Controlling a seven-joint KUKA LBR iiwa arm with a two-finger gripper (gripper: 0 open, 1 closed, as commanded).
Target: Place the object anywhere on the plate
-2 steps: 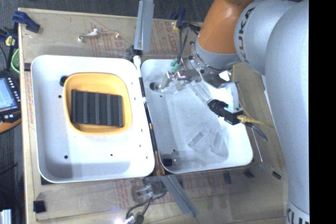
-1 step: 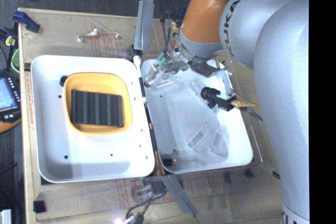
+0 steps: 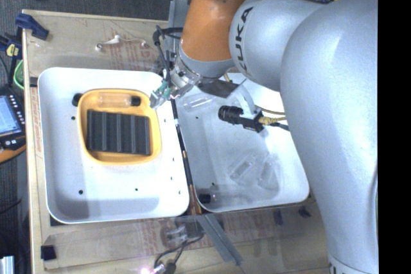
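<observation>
Arm (image 3: 308, 42) enters from the right of the frame and bends across the upper centre; orange band (image 3: 209, 16) sits above the wrist. Claw (image 3: 162, 94) is at centre frame, over the seam between the two bins, its tip at the upper right corner of the plate. I cannot tell whether it is open or closed, nor whether anything sits in it; the tip is small and blurred.

Left bin (image 3: 58, 196): holds the plate (image 3: 87, 144), a yellow-rimmed rectangular tray with a dark ribbed centre, lying flat in the upper middle of the bin. The claw tip just overlaps or touches its upper right rim; which of the two is unclear.

Right bin (image 3: 289, 186): several clear plastic pieces (image 3: 253, 170) lie in its lower half, hard to make out against the white. A black cylindrical part with a cable (image 3: 241, 117) hangs over the upper part of this bin, below the arm.

The object to be placed cannot be picked out with certainty.

Tabletop (image 3: 96, 35): bare wood along the upper and lower edges.
</observation>
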